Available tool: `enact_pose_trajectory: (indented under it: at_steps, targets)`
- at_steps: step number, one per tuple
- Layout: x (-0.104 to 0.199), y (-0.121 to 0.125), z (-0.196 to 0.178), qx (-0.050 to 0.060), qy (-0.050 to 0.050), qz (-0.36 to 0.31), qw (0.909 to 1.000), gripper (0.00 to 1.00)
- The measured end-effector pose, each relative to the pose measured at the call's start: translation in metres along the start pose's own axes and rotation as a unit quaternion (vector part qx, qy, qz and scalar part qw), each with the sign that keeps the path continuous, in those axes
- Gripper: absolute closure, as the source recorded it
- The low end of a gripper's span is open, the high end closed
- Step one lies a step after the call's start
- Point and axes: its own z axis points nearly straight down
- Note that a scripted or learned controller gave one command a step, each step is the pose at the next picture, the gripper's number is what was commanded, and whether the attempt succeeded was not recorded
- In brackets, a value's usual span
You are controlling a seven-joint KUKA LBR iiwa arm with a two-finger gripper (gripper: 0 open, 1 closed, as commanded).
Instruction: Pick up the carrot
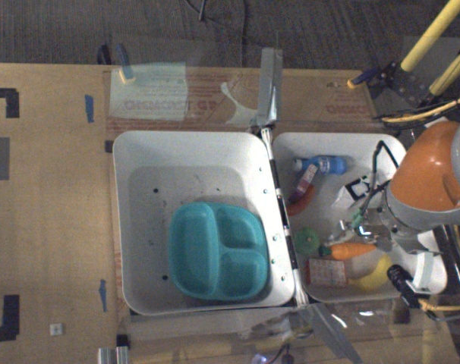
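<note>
Half done at best, I judge: the orange plastic carrot (353, 251) lies in the right white bin (329, 144), the gripper (373, 232) touching its right end; whether the jaws clamp it I cannot tell

On the table (48, 203), two bins sit side by side; the nine-o'clock bin (139, 173) holds a plate (217, 250), the three-o'clock bin (291, 144) a carrot (351, 251) and a bottle (323, 164) toward twelve.
</note>
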Motion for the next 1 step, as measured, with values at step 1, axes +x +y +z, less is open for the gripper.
enact_pose_trajectory:
  at_steps: [1]
  targets:
    - [-0.0088, -0.0012, -0.0098, -0.002, -0.007, 0.006, 1.0000, 1.00]
